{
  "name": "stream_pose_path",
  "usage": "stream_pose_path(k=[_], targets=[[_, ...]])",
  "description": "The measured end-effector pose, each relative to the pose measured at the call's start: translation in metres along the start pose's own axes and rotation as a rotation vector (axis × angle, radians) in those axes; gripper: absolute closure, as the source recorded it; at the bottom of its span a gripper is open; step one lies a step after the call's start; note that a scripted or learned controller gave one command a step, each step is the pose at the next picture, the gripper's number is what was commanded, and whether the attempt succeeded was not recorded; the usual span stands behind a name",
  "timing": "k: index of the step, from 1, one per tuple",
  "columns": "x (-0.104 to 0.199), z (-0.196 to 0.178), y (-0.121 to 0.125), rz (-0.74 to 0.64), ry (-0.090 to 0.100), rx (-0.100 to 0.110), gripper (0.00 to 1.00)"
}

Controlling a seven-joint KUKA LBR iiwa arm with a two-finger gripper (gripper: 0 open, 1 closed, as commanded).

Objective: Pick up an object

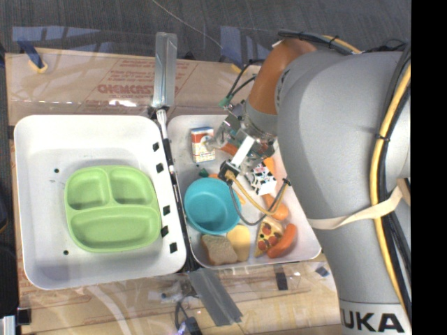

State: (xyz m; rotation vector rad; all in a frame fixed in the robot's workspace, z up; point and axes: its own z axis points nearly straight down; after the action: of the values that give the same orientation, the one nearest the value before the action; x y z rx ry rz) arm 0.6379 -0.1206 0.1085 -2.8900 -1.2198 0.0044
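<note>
A grey robot arm reaches from the frame's right into the upper part of the right bin, its gripper, open or closed impossible to tell, near a small red-and-white box, with a teal bowl and bread slice lower down, and a green divided plate in the left bin.

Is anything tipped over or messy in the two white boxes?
Yes. In the right bin the blue bowl looks tilted, leaning toward the bin's left wall, and the toy food is crowded in a heap around it. The green plate lies flat by itself in the left bin. Nothing looks spilled or broken.
</note>
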Motion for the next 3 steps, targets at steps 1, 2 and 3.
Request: stream_pose_path(k=[1,2,3], targets=[[0.011,0.004,0.000,0.275,-0.007,0.019,0.00],[0.013,0.005,-0.006,0.533,-0.001,0.011,0.00],[0.017,-0.006,-0.005,0.522,0.010,-0.002,1.00]])
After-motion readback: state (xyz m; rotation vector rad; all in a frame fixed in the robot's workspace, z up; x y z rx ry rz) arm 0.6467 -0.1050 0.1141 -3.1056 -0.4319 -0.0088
